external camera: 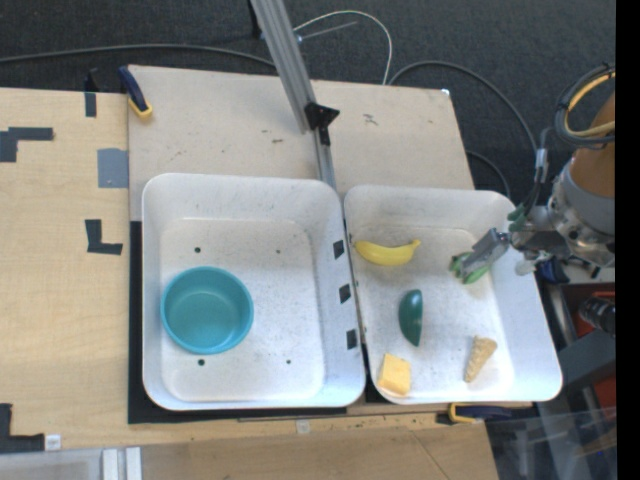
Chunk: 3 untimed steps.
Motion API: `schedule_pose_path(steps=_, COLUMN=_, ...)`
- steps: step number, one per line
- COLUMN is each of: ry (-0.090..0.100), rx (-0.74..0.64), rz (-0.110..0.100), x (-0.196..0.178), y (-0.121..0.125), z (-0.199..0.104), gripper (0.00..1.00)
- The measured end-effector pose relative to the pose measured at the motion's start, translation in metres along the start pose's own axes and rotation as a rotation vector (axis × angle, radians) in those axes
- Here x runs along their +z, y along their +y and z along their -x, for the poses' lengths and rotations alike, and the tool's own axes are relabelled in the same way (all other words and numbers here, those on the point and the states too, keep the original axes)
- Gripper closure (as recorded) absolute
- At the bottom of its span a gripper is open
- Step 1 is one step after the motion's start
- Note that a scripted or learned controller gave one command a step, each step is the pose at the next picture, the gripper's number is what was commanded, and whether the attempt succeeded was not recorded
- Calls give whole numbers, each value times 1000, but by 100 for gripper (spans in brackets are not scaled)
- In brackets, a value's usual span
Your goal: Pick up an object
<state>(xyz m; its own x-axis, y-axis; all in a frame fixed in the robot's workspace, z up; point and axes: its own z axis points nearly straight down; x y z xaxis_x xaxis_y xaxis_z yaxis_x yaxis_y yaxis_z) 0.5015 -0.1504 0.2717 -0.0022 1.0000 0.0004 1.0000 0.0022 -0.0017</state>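
Note:
The right bin (pixel 520 308) holds a yellow banana (pixel 387 252) near its back left. A dark green pepper-like piece (pixel 410 315) lies in the middle. A yellow wedge (pixel 395 375) sits at the front left and a tan cone (pixel 480 358) at the front right. My gripper (pixel 470 264) reaches in from the right over the bin's back right part. It is tilted down to the left, to the right of the banana and above the cone. Something green shows at its tip; I cannot tell what it is.
In the left bin (pixel 170 208) a blue bowl (pixel 207 310) stands at the front left. A grey pole (pixel 290 53) slants down to the divider between the bins. Cables lie on the dark floor behind. The arm's body (pixel 590 193) is beside the right bin's right rim.

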Motion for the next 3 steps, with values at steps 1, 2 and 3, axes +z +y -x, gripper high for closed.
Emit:
schedule_pose_path(steps=1, ry=0, rx=1, rz=0, x=0, y=0, z=0, gripper=0)
schedule_pose_path(steps=2, ry=1, rx=1, rz=-5, x=57, y=8, z=-6, gripper=0)
schedule_pose_path(steps=3, ry=1, rx=2, rz=-7, x=121, y=2, z=-6, gripper=0)
